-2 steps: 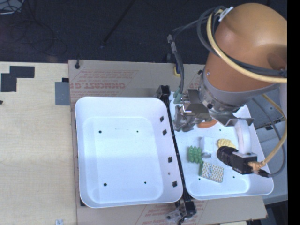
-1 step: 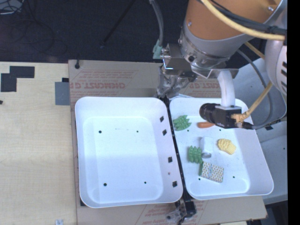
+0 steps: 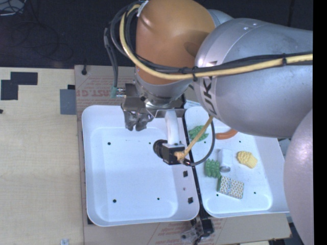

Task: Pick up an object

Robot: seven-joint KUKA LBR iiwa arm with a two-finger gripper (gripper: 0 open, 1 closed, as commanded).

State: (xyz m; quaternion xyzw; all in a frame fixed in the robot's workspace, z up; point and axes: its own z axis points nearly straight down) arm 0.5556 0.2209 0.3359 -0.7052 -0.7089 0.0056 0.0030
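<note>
- Where the arm (image 3: pixel 255 75) reaches in from the right, its orange band (image 3: pixel 171 34) is seen above the wrist, bent downward.
- The end effector (image 3: pixel 137 120) is held low over the far edge of the left bin (image 3: pixel 102 188); whether it is open or closed cannot be told.
- In the right bin (image 3: pixel 260 200), a yellow corn-like object (image 3: pixel 247 159), green pieces (image 3: pixel 212 168) and a patterned square (image 3: pixel 231 187) are seen.

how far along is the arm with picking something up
Done: nothing looks lifted yet. The yellow object, green objects and patterned pad lie in the right bin. In hand: the gripper hangs over the left bin, with nothing visible between its fingers. Left: reaching an object, grasping and lifting.
</note>
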